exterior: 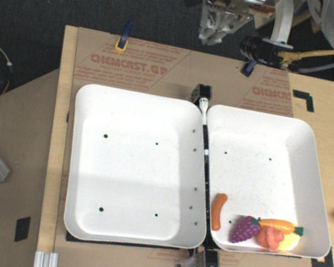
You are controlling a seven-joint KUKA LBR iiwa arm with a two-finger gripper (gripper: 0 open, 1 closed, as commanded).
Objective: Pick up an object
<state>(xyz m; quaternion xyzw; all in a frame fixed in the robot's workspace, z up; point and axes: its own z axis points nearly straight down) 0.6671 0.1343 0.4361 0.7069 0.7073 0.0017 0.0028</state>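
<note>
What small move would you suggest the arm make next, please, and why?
Probably swing the gripper toward the camera and over the right bin, stopping above its near edge. The gripper hangs beyond the bench's far side, well clear of both bins, while the toys, a hot dog, grapes and a carrot, cluster in that bin's near corner.

Red print reading "CHEMCAST GP" stands on the brown board (142, 63), below and left of the gripper (217, 25). A second red print of the same kind, just below and right of it, is too faint to read.
</note>
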